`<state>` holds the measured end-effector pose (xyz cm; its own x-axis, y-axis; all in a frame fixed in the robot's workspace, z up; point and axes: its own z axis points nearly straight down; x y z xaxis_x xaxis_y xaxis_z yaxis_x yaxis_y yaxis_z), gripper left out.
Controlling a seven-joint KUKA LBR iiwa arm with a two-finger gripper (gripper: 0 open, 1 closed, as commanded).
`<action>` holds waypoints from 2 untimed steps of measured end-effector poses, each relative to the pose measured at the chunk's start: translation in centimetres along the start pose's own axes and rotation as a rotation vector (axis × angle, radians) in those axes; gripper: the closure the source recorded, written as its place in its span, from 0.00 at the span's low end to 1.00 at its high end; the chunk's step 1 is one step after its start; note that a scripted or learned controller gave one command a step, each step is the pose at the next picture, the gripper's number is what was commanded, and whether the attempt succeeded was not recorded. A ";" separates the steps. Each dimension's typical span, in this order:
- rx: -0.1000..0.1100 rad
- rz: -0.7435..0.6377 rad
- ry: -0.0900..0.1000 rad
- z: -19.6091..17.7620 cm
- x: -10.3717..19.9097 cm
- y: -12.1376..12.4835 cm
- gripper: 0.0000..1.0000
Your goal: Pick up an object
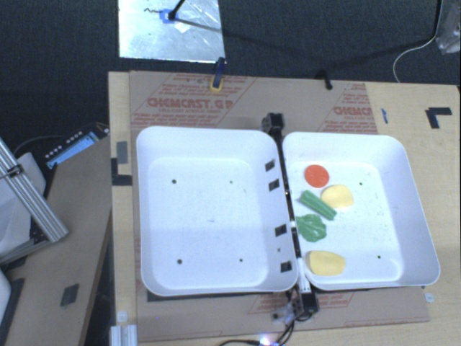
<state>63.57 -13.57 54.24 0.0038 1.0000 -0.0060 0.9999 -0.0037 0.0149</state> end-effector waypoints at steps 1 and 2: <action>0.011 -0.005 0.007 0.4 1.5 -9.5 1.00; 0.010 -0.008 0.006 0.4 5.0 -15.0 1.00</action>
